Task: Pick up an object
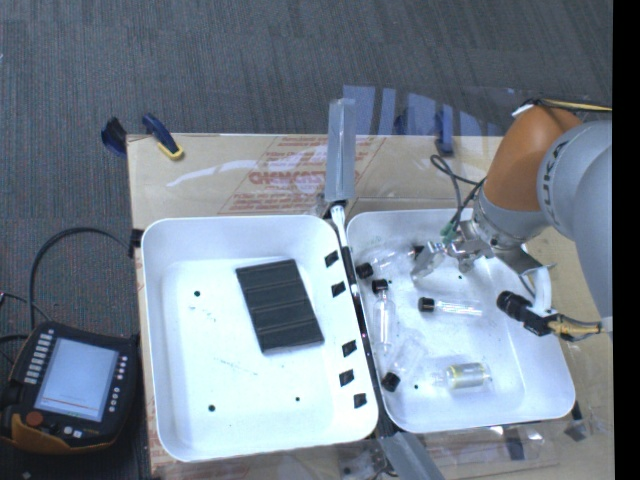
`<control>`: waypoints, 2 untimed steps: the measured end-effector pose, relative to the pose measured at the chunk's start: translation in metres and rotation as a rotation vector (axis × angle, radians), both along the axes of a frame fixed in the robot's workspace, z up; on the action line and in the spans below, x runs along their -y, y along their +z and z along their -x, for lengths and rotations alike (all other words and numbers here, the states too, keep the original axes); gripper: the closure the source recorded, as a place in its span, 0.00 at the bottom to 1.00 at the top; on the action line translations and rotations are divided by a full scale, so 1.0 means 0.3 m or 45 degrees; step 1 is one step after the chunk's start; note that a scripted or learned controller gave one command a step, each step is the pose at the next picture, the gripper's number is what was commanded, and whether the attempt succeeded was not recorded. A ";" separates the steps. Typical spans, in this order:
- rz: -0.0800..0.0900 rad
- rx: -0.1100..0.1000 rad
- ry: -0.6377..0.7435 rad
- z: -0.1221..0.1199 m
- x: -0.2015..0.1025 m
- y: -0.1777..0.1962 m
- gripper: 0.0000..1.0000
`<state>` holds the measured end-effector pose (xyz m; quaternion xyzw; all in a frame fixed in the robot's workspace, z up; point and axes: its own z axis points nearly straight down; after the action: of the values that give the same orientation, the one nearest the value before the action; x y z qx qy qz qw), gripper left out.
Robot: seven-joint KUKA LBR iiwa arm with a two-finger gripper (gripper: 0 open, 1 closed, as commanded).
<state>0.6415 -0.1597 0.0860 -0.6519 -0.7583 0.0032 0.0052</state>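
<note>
Hovering low in the right bin [545, 388], gripper [436, 255] among clear vials [450, 308].

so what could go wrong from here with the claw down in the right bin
1. The claw sits among clear vials that blend into the white right bin, so a grab could easily close on nothing.
2. The vials are round and lie flat, so they could roll or squirt aside when pinched.
3. The claw is near the bin's back wall, so it could nudge the wall or push pieces against it.
</note>
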 end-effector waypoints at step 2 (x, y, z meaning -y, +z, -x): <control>0.003 0.020 0.117 -0.012 -0.016 0.308 0.00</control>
<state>0.6450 -0.1550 0.1783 -0.6163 -0.7875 -0.0010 -0.0017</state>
